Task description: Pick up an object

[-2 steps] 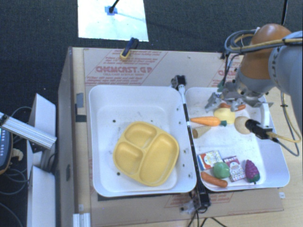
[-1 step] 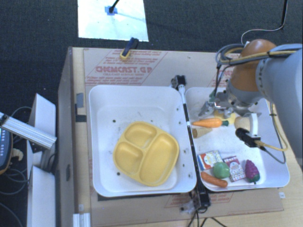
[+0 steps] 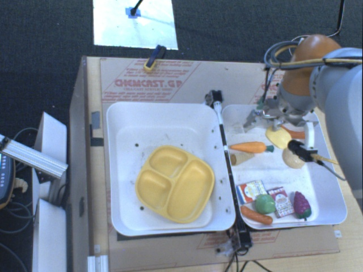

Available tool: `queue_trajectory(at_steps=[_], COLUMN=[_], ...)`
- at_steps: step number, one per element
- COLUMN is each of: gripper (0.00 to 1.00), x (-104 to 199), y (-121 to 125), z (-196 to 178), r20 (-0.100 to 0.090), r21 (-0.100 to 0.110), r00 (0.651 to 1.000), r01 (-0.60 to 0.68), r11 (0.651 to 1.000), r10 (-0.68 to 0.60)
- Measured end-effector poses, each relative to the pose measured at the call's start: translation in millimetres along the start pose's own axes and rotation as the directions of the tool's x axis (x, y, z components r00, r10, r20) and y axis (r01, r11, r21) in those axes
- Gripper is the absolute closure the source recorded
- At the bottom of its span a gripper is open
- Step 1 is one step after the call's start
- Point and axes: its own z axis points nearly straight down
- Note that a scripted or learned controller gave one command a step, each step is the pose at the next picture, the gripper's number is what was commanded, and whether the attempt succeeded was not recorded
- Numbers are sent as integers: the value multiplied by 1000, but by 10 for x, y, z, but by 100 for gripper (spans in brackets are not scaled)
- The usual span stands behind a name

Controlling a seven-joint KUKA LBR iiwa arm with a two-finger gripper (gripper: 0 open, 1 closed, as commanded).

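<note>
Small carrot [image 3: 256,215], smooth orange plastic, lies against the near wall of the right bin [image 3: 324,188]. At that bin's far left corner the end effector [image 3: 258,118] hangs low off the grey arm [image 3: 334,81]; whether it is clenched or released cannot be told, and nothing is seen gripped in it.

Just near and right of it lies a flat yellow piece [image 3: 278,136]. A long carrot [image 3: 249,147] with a green tip lies crosswise beside that, close to the bin's left wall. A rounded tan lump [image 3: 293,160] sits to the right of the carrot.

Further toward the near side are a red-and-white card [image 3: 250,190], a glossy green ball [image 3: 264,203] touching the small carrot, a red packet [image 3: 282,201] and a knobbly purple fruit [image 3: 301,204].

Both bins are shallow, white, with rounded corners, side by side. The left bin [image 3: 130,135] holds one yellow tray [image 3: 176,183], smooth and moulded into three compartments, lying at a slant toward the near right.

The bins rest on a pale surface [image 3: 170,75] printed with red letters.
</note>
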Motion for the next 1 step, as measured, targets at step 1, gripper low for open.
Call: queue_trajectory(at_steps=[1], gripper=[0], x=[-568], y=[-825], z=[-6], r20=[2], r21=[0], r00=[1000], r01=[-2], r11=[1000], r10=[2])
